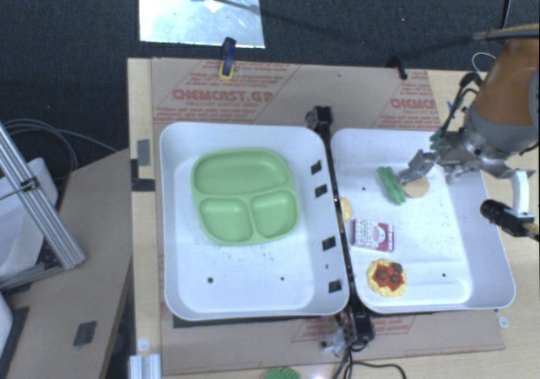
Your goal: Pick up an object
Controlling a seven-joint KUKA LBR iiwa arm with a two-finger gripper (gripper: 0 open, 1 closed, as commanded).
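Pizza toy (386, 277) hugs the near rim; jaws (416, 171), grip unclear, hover beside green piece (391, 185).

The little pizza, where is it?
The little pizza lies in the right bin, near its front edge, just below the small pink-and-white packet.

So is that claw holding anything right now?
Claw: low in the right bin, beside the green piece and tan disc; open, shut or holding cannot be told.
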